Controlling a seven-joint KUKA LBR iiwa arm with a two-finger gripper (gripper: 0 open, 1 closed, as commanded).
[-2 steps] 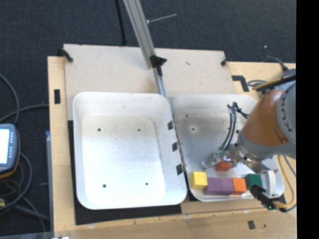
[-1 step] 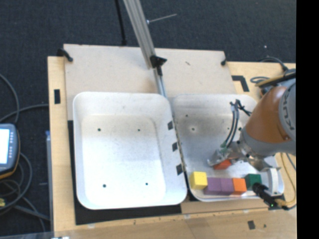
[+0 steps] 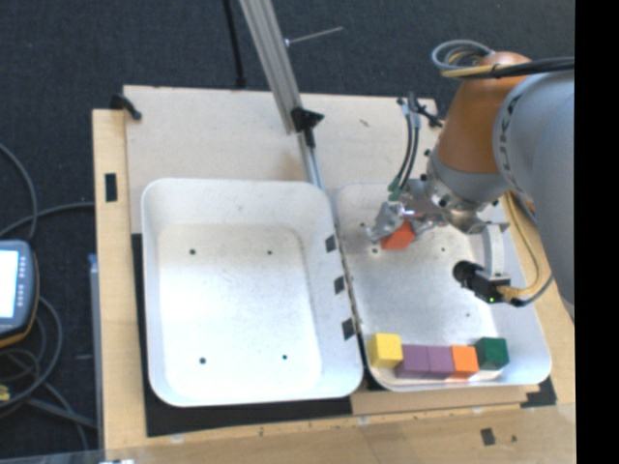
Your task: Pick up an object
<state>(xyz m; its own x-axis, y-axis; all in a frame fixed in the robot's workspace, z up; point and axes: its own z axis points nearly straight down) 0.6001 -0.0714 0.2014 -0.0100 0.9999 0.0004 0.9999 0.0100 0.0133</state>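
**Trainee:** Where do we stand in this frame?

**Operator:** I read it as mid-task. The gripper (image 3: 395,222) sits in the upper part of the right bin (image 3: 527,367), with an orange-red block (image 3: 398,239) at its fingertips. The fingers look closed on that block, though the wrist hides part of the contact, so I hold that loosely.

**Trainee:** Is the block lifted?

**Operator:** I cannot tell from this slant whether it is clear of the bin floor or resting on it. I judge the grasp made and the lift unproven.

**Trainee:** And the other pieces?

**Operator:** A row lies along the right bin's near wall: yellow block (image 3: 388,348), two purple blocks (image 3: 428,360), orange block (image 3: 465,359), green block (image 3: 492,352), touching side by side and well apart from the gripper. The left bin (image 3: 155,201) holds no blocks.

**Trainee:** What is left?

**Operator:** A clean raise with the block kept between the fingers.
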